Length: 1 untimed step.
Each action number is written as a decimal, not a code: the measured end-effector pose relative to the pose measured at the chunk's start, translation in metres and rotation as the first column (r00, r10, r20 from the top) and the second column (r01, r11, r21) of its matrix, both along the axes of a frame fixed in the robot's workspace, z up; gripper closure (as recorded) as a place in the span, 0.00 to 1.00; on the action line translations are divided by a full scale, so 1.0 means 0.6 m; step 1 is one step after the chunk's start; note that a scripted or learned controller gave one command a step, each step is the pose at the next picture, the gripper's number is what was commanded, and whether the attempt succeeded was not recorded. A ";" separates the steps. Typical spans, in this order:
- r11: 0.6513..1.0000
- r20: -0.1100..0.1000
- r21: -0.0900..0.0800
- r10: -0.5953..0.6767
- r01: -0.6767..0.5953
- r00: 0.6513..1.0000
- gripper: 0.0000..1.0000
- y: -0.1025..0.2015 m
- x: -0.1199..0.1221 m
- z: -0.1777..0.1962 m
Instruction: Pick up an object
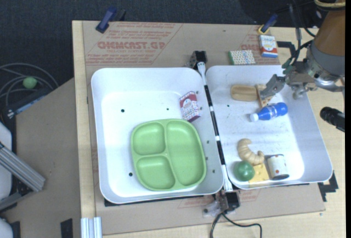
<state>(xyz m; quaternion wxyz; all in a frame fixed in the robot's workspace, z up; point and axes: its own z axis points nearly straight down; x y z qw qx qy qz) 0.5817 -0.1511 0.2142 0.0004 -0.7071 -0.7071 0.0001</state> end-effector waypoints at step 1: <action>1.000 0.000 -0.001 -0.001 0.001 1.000 0.00 -0.041 0.051 -0.098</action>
